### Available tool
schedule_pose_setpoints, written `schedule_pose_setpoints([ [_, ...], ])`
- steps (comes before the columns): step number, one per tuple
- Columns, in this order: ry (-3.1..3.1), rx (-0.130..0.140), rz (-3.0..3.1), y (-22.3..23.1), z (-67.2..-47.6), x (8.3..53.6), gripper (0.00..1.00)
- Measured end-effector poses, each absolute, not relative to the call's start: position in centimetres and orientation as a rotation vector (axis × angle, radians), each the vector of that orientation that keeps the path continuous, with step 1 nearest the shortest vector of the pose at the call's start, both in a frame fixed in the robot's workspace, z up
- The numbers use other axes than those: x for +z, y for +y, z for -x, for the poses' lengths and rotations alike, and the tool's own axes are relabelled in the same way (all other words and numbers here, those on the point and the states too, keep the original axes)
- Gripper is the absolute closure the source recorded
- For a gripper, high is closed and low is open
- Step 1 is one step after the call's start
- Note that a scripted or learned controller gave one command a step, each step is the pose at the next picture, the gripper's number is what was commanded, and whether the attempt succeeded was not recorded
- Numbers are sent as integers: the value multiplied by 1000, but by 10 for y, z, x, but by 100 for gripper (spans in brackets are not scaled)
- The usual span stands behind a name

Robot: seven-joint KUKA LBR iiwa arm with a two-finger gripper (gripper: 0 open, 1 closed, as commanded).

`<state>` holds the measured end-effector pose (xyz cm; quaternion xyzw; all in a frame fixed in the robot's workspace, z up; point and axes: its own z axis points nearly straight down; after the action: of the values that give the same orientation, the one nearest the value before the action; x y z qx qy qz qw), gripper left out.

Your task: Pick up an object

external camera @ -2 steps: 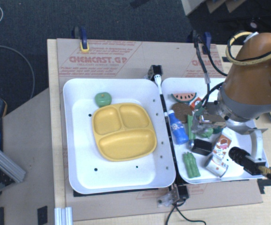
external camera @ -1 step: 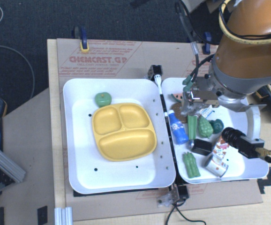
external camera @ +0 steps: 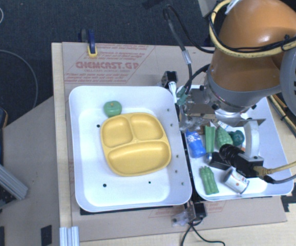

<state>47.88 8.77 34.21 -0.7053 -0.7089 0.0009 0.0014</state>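
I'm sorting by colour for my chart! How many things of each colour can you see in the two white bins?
Yellow: 1, the divided plate
Green: 4, the ball, the ridged stick, the bar, the lumpy piece
Blue: 1, the packet
White: 1, the small can
Total: 7 that I can see; the arm hides some.

2 bins (external camera: pixel 86 152) of smooth glossy white plastic, a yellow tray (external camera: pixel 135 143) of matt plastic, a bench board (external camera: pixel 112 60) of matt brown cardboard-like sheet, and the arm's orange band (external camera: pixel 258 27) glossy and smooth.
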Motion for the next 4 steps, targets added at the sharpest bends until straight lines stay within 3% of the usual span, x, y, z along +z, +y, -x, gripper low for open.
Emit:
schedule_pose_setpoints([
  [1, -2219, -7, 2233, 17, -480, 403, 100],
  [2, -2212, 20, 2214, 38, -477, 237, 100],
  [3, -2236, -20, 2214, 110, -481, 359, 100],
  [4, -2205, 19, 2229, 17, -511, 224, 100],
])
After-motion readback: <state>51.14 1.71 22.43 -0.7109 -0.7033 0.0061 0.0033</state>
